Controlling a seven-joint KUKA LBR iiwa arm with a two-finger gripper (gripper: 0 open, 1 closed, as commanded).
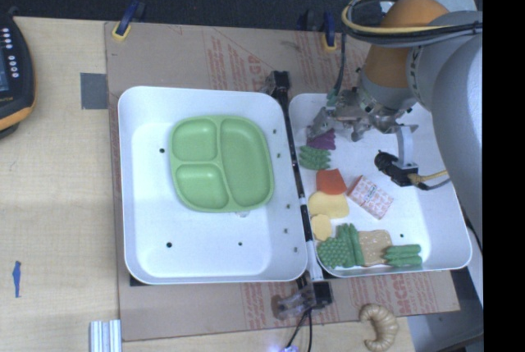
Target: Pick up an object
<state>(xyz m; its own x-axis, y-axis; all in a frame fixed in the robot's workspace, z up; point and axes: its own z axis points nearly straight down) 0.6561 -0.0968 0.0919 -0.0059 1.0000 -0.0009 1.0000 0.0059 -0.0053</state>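
Note:
My gripper [351, 119] hangs low over the far end of the right bin [447, 237], below the orange band of the arm. Just left of it lies a small purple toy [321, 140], with a green leafy toy [312, 157] beside that. Nearer the front lie a red-orange block [330, 180], a yellow piece [328, 205], a pink packet [371, 196], a tan slice [375, 244] and green bean-like toys [343, 246]. Nothing is visibly held.
The left bin [135, 203] holds a green divided plate [221, 163]. A black cable end [398, 170] dangles over the right bin by the arm. A tan curled toy [379, 324] lies on the cardboard in front of the bins. A pendant [12, 71] sits at far left.

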